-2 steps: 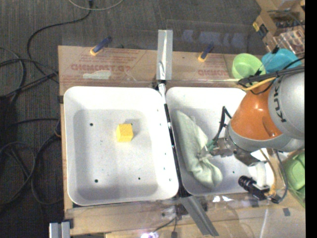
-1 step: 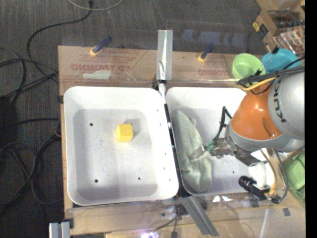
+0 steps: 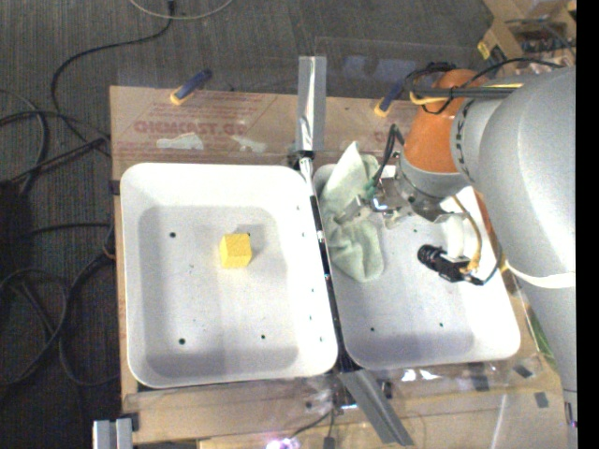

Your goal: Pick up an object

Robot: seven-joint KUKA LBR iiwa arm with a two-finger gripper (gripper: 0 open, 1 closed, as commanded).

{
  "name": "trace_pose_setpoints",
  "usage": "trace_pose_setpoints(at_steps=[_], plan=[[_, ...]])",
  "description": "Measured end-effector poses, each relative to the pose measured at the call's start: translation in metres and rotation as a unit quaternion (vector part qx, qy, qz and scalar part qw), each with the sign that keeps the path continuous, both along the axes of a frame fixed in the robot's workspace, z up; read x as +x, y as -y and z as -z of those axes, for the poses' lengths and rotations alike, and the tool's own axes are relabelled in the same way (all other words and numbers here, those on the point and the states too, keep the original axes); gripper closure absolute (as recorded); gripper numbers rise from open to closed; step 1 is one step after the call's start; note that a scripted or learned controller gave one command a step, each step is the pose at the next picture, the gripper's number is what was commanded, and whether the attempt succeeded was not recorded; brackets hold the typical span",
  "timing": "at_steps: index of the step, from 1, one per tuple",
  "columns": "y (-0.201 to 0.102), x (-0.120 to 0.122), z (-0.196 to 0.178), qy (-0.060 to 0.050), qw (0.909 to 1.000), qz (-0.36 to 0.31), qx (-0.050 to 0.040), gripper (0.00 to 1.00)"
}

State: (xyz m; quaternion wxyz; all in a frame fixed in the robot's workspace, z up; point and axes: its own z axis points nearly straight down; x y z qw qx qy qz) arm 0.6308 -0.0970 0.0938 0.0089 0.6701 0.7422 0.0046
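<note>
While the grey arm (image 3: 524, 157) with its orange band reaches in from the right, its claw (image 3: 360, 209) sits low over the right bin (image 3: 440, 335), pressed against a crumpled pale green cloth (image 3: 360, 227) heaped along that bin's left wall. Whether the claw is open, closed or gripping the cloth cannot be told: the cloth and the wrist hardware hide its tips. A small yellow block (image 3: 236, 250) lies alone near the middle of the left bin (image 3: 168, 344), well apart from the arm.

By the look of it, the pick is at the grasp stage and not done: the cloth rests on the bin floor and nothing is lifted. Left to do are a firm grip and a lift clear of the bin.

Faded red lettering runs across the cardboard sheet (image 3: 215, 120) under the bins on the surface, too washed out to read. Two clamps with blue handles (image 3: 190, 85) pin the sheet's far edge.
</note>
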Motion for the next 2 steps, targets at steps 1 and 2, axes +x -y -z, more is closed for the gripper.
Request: trace_pose_setpoints(at_steps=[1, 2], plan=[[0.032, 0.038, -0.010, -0.010, 0.9997, -0.022, 0.0012, 0.00], [0.037, -0.011, 0.001, -0.002, 0.9961, -0.088, -0.0015, 0.00]])
